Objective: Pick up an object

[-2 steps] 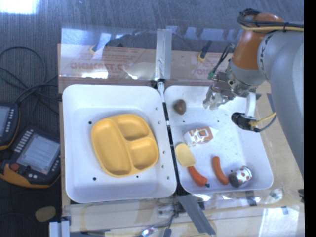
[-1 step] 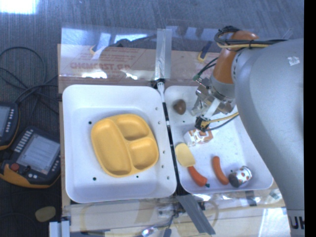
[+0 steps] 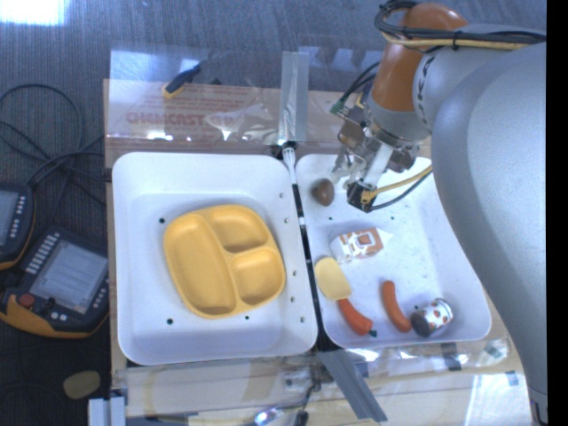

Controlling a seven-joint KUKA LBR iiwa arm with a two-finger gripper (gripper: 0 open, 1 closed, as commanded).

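Note:
My gripper point(image 3: 349, 169) hangs over the back left part of the right bin point(image 3: 461, 264), reaching in from the upper right. A small brown round object point(image 3: 322, 191) lies just left of it, apart from it. Nearer the front lie a white and orange packet point(image 3: 358, 244), a pale yellow piece point(image 3: 333, 280), an orange carrot point(image 3: 356, 318), an orange sausage point(image 3: 395, 305) and a white, red and black ball point(image 3: 432, 316). I see nothing held in the gripper.
The left bin point(image 3: 133, 238) holds a yellow divided plate point(image 3: 224, 258). A raised rim point(image 3: 302, 238) separates the two bins. The grey arm point(image 3: 497, 149) covers the right side. Handheld controllers point(image 3: 53, 278) lie on the floor at left.

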